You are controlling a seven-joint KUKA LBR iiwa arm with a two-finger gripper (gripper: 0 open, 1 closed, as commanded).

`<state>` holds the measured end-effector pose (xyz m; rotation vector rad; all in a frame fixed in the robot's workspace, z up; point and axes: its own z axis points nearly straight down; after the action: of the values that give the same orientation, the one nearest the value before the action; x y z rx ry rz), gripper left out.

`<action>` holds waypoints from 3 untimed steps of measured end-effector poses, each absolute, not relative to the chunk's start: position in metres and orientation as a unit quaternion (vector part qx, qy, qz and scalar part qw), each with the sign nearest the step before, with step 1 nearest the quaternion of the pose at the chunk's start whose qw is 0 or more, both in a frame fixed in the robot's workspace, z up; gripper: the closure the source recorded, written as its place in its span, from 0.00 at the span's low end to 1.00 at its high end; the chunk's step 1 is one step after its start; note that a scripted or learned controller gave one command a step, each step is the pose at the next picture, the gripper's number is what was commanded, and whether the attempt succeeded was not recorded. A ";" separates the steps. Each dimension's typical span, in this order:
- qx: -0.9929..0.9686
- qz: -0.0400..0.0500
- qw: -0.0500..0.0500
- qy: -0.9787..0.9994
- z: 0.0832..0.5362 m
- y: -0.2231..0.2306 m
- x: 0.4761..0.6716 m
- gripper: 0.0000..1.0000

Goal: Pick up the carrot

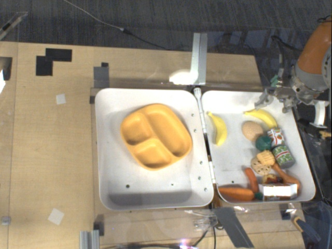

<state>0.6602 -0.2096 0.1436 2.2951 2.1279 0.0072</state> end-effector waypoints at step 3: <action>0.855 0.007 0.004 0.519 0.100 -0.176 0.554 1.00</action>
<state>0.5536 -0.1758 0.1000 2.6791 1.6247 0.0210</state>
